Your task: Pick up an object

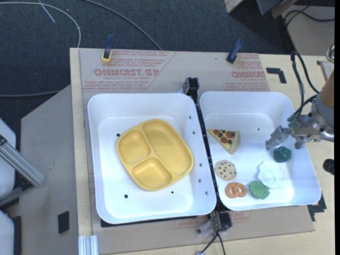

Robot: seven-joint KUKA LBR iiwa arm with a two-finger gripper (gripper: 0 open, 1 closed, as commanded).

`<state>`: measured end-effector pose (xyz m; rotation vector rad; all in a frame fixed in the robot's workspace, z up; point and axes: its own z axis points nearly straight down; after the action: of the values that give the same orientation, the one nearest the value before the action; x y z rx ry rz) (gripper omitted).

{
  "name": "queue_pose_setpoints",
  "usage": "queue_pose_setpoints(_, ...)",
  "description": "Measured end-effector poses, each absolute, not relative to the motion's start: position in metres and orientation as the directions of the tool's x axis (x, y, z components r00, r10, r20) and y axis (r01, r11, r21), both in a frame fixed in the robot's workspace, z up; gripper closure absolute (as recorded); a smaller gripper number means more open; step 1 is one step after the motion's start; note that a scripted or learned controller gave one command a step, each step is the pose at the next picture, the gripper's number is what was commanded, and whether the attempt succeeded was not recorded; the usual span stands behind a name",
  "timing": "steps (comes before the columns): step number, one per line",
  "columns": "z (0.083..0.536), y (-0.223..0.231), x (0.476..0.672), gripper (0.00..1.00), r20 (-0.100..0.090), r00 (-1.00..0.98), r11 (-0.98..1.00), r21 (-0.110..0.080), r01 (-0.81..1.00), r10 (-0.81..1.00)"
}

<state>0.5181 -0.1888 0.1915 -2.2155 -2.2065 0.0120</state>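
The right bin [303, 195] holds small toy foods. The gripper [291, 137] hangs over its right side; I cannot tell how it is set. The dark green toy [282, 154] lies just below it, very close.

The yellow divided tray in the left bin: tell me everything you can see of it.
The yellow divided tray is a rounded-corner plate, seemingly of matte plastic, with three compartments: one large along its upper right, two smaller ones at left and bottom. It lies flat and right side up, turned at an angle to the bin walls, near the middle of the left white bin. Its compartments hold nothing visible, and only the bin floor touches it.
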Motion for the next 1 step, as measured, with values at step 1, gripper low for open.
queue_pose_setpoints(1,0.1992,-0.1882,0.5215,0.00,0.001,0.000,0.000,-0.001,1.000,1.000)
